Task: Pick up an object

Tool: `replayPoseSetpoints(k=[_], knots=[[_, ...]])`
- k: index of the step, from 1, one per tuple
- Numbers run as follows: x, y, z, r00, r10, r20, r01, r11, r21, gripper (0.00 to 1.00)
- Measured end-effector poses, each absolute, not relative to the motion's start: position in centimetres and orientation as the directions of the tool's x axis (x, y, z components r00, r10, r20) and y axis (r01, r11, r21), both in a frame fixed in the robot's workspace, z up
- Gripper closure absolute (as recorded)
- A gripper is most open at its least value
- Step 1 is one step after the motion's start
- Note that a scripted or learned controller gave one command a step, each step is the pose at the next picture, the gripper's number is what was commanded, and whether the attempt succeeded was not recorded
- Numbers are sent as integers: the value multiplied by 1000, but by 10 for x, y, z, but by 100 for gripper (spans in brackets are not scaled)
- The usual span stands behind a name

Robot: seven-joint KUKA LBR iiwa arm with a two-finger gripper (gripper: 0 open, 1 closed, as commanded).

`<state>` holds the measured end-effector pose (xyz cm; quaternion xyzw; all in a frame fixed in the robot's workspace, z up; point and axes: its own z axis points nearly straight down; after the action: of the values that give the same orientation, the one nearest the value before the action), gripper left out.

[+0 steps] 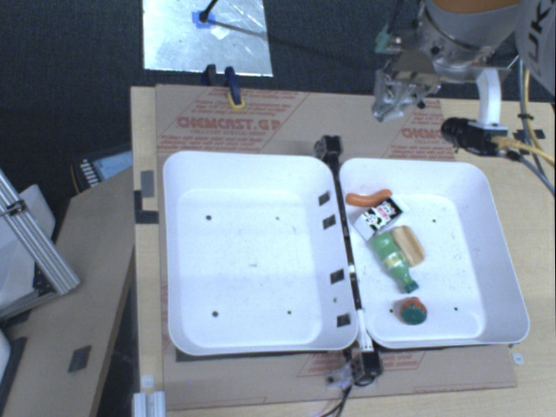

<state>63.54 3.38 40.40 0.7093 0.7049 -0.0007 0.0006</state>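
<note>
Nearest the camera: a cardboard sheet (261,380) under both bins, with a tangle of wires and a clip at its front edge, too small to make out.

Right bin (495,259), contents clustered along its left side, near to far:
- small round green and red object (413,312), shape blurred, standing apart from the rest;
- green bottle (393,262), lying on its side, cap toward the front;
- tan block (407,243), just beside the bottle on its right, touching or nearly so;
- black and white card or packet (380,216), print unreadable;
- orange sausage-shaped piece (368,198), lying crosswise just beyond the card.

Left bin (252,250): white floor with a few dark dots.

Beyond the bins: printed red lettering on the cardboard, partly legible; a yellow and blue clamp (233,89) at the far edge; a shiny foil sheet (207,23).

Gripper (395,102): above the far cardboard, well apart from the objects, carrying nothing. Whether its fingers are spread or closed cannot be told; the arm above is cut off by the top edge.
</note>
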Motion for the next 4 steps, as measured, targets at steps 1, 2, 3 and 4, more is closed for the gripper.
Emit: replayPoseSetpoints(k=[1, 2, 3, 4], knots=[[638, 137, 457, -14, 1000, 5, 1000, 14, 8, 100], [667, 188, 460, -8, 1000, 2, 1000, 8, 3, 100], [618, 114, 487, 5, 1000, 0, 1000, -5, 3, 100], [616, 186, 538, -10, 1000, 5, 1000, 10, 7, 100]])
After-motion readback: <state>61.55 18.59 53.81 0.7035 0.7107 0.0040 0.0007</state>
